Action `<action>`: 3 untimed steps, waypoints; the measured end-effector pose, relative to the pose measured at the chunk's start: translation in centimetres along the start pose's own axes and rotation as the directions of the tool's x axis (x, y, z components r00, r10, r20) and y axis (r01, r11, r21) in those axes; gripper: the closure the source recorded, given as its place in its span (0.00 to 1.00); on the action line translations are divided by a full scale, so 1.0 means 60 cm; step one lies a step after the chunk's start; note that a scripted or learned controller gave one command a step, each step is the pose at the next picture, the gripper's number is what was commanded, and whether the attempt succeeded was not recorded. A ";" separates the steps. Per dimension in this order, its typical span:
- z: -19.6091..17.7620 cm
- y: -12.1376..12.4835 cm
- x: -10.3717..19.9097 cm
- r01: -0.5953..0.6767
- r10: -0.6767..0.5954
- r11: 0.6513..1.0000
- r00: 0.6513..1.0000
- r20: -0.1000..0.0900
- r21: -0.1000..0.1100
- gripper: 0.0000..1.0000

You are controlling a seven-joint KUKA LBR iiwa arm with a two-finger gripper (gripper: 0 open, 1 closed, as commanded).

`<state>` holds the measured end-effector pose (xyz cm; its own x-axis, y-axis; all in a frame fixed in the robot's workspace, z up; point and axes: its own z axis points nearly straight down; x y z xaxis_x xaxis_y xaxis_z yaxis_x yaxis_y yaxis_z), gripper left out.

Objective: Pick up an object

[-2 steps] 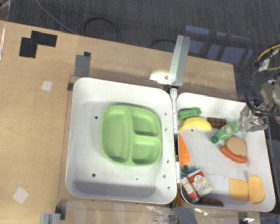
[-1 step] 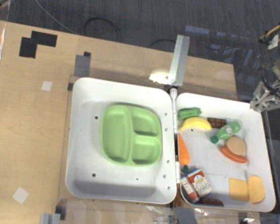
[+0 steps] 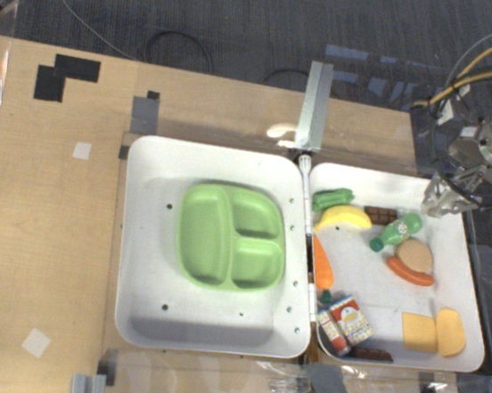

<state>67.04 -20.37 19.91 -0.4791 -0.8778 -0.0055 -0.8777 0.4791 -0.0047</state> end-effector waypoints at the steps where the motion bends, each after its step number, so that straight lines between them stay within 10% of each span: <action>1: -0.135 -0.003 0.000 0.236 -0.236 0.972 0.972 -0.001 0.010 1.00; 2: -0.018 0.000 0.000 0.497 -0.497 0.867 0.867 0.001 -0.001 1.00; 3: -0.144 -0.001 -0.004 0.640 -0.640 0.768 0.768 -0.004 0.008 1.00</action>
